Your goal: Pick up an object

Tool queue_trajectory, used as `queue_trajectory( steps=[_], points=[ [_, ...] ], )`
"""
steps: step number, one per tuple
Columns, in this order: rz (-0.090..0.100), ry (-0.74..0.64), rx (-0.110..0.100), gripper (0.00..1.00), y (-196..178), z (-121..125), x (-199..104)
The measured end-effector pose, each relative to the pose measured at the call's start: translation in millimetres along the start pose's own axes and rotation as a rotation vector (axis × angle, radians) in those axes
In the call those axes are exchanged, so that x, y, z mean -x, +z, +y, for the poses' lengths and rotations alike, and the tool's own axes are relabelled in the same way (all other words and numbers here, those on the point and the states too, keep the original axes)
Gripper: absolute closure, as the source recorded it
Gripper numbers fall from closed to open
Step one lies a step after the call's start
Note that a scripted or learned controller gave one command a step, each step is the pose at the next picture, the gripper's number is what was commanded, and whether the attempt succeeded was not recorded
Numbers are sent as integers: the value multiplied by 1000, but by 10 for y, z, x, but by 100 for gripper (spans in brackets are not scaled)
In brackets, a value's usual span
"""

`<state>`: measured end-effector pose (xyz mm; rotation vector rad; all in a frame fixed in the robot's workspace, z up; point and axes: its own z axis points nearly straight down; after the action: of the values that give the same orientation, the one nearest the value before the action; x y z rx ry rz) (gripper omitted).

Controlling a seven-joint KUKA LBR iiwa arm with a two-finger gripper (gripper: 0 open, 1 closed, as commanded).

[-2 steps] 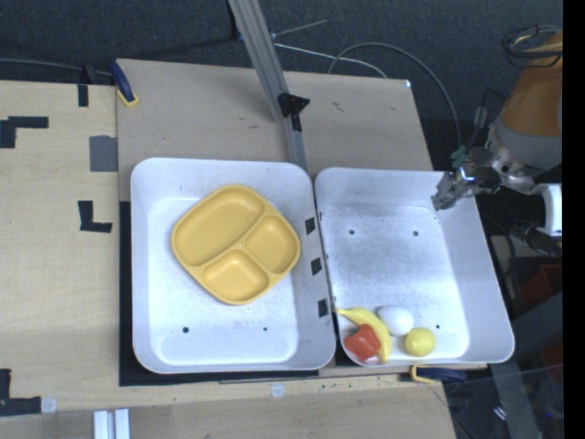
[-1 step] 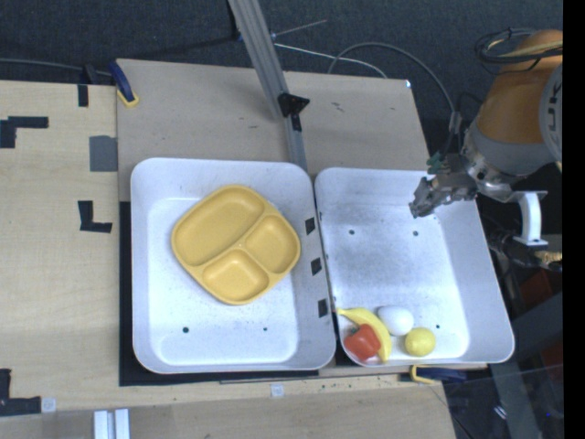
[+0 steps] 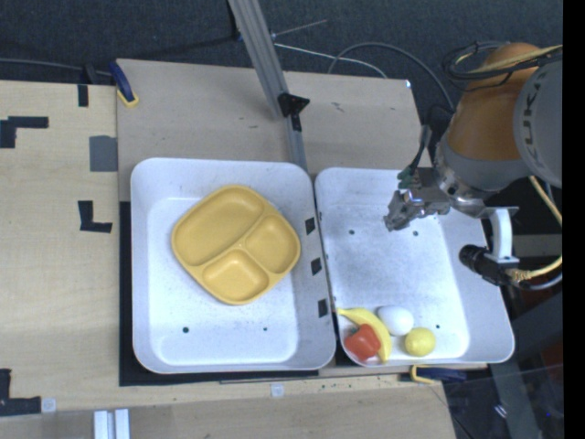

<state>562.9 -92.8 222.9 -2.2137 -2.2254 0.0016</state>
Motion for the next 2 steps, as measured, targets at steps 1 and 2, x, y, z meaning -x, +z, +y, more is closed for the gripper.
queue_trajectory(
  steps=[1, 2],
  points=[
    [0, -1, 0, 100, 69, -51, -469],
    [1, -3, 2, 100, -10, -77, -973]
  ],
)
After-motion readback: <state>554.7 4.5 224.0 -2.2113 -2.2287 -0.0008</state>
